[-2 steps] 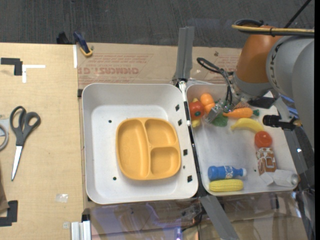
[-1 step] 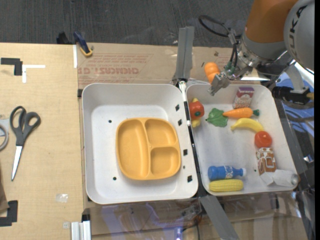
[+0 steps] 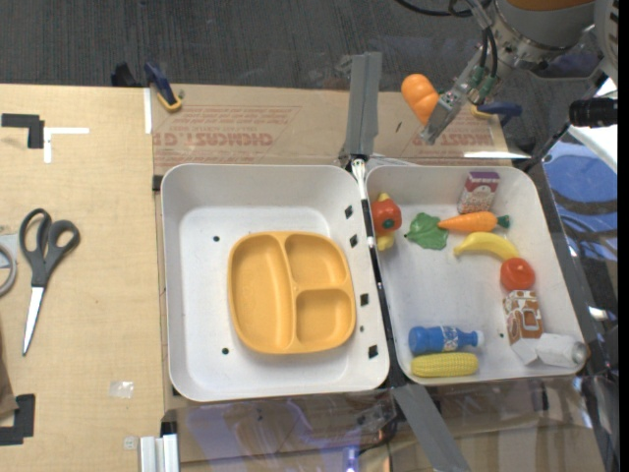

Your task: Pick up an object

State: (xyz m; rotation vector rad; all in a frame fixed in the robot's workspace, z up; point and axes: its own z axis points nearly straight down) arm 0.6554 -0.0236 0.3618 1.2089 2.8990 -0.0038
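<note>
My gripper hangs above the far edge of the right bin, over the cardboard behind it. An orange rounded toy sits at the fingertips, lifted off the bench, and the fingers look shut on it. One grey finger slants down to the left beside the toy. In the right bin lie a carrot, a banana, a green leaf, a red tomato, a small box, a blue bottle and a corn cob.
The left bin holds a yellow divided plate. A red and yellow pepper rests against the wall between the bins. Scissors lie on the bench at far left. A white cup lies in the right bin's near corner.
</note>
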